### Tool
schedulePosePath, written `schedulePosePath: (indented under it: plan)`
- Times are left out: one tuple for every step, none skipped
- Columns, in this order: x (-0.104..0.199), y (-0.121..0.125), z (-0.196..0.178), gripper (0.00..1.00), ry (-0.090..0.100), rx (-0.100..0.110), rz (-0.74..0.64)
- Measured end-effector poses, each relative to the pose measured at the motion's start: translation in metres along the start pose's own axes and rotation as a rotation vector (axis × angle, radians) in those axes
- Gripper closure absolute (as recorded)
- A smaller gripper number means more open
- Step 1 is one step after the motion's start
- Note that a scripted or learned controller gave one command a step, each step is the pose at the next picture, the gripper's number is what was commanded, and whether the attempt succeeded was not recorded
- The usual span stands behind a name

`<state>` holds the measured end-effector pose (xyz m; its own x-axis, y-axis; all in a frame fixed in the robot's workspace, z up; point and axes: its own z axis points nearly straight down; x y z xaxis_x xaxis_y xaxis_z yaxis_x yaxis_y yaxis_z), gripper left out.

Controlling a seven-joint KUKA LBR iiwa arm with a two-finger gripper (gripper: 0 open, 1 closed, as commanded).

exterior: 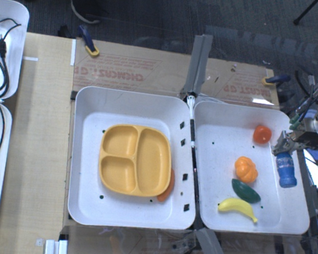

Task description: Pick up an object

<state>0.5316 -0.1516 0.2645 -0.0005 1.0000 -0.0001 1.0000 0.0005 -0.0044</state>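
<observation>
Camera view, gripper point(283, 146) low at right bin point(211, 216) rim, above blue bottle point(286, 171), finger state unclear.

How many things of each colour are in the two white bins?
Yellow: 2, the divided plate and the banana
Orange: 3, the round fruit, the small pumpkin-shaped toy and an orange thing peeking from under the plate
Green: 1, the dark green vegetable
Blue: 1, the bottle
Total: 7
</observation>
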Motion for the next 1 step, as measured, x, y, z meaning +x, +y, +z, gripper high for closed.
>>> schedulePosePath:
  plan:
    - [0.0268,0.0336,0.0966,0.00,0.000,0.000,0.001]
